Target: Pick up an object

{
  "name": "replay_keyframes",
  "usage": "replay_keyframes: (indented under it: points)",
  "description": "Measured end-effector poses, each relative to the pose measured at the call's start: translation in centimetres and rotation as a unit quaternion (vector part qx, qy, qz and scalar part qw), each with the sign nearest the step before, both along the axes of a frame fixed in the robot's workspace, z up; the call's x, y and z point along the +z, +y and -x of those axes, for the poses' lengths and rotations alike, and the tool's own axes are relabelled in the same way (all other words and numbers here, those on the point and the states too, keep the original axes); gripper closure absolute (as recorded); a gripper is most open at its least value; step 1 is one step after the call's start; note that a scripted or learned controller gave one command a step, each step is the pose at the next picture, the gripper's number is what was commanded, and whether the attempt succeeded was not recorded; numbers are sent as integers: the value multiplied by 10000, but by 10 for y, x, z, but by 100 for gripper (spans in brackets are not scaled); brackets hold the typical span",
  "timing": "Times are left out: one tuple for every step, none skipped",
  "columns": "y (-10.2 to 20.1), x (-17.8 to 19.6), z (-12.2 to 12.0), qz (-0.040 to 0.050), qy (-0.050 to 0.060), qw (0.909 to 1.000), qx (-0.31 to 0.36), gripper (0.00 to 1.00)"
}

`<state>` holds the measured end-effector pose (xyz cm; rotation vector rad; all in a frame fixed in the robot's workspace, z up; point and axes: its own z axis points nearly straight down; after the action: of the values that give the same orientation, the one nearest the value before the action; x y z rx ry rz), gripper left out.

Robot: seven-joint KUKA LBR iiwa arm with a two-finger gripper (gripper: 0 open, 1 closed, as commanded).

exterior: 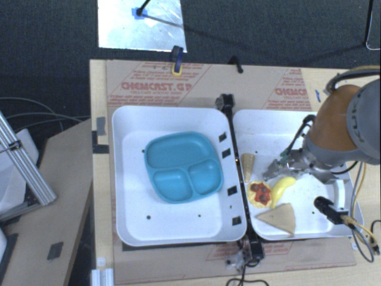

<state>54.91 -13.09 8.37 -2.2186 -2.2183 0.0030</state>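
Gripper (280,170) sits low just above the banana (283,186) in the right bin (269,119); finger state cannot be told.

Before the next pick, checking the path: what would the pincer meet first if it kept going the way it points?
Likely the banana, just below the pincer; depth is unclear from above.

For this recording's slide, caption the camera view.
Gripper poised over the banana in the right bin; blue tray sits left.
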Motion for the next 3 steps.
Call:
replay_keyframes:
  points:
    - [94, 106, -18, 4, -64, 10000, 51, 0]
    - [121, 156, -44, 7, -57, 10000, 37, 0]
    - [141, 99, -109, 10, -55, 10000, 34, 0]
